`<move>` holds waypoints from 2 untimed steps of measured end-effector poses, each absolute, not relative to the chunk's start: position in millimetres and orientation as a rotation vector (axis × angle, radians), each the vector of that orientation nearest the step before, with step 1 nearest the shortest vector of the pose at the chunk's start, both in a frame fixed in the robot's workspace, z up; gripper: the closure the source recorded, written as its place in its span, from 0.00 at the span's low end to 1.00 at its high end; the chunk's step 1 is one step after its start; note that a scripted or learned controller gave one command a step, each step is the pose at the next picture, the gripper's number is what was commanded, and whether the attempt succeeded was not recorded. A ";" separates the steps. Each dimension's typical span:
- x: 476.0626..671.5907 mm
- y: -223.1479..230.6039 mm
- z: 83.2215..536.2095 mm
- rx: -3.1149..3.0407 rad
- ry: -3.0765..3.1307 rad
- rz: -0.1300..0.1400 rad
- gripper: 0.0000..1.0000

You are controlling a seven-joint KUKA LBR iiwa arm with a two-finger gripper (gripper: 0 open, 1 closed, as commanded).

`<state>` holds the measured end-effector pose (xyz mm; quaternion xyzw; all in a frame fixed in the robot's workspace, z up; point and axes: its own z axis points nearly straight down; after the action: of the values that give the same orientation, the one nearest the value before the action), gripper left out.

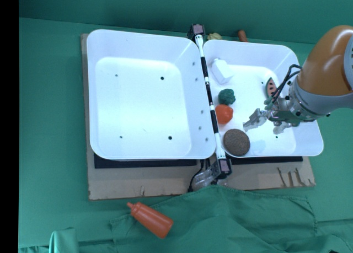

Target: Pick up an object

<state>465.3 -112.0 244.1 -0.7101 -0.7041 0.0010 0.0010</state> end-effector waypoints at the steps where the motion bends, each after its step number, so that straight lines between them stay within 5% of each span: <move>1: 480.7 -63.1 281.0 -2.222 -2.228 -0.008 0.00; 2: 523.0 -91.0 279.8 -2.231 -2.222 -0.006 0.00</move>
<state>523.0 -91.0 279.8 -0.7085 -0.7057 -0.0019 -0.0038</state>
